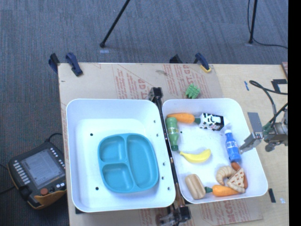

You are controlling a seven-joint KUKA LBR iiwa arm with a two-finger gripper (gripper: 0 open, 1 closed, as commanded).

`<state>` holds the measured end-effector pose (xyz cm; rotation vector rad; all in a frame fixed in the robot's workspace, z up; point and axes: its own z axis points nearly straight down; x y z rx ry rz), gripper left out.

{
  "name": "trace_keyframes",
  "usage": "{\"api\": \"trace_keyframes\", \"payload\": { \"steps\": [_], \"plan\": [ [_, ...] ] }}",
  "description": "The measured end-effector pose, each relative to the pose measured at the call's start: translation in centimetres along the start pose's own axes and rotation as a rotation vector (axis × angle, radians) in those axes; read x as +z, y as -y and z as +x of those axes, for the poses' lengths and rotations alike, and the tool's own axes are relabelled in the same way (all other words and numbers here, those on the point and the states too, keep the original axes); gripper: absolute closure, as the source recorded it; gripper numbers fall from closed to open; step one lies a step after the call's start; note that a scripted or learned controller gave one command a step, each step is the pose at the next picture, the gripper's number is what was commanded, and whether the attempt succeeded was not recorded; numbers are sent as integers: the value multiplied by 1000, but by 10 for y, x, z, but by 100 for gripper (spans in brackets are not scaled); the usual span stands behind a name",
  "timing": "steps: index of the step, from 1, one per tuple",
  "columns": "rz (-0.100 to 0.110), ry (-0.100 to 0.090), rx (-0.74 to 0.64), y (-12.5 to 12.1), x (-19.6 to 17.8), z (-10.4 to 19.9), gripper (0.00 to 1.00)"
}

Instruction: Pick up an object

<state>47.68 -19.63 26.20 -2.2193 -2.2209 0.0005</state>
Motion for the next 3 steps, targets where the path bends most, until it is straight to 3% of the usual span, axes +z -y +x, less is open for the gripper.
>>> {"api": "trace_keyframes", "payload": {
  "steps": [1,2,3],
  "plan": [
    [1,-1,-157,-23,80,25,0],
    [-5,-7,-137,-61,163,14,0],
    [-16,-8,-503,-36,170,0,0]
  ]
}}
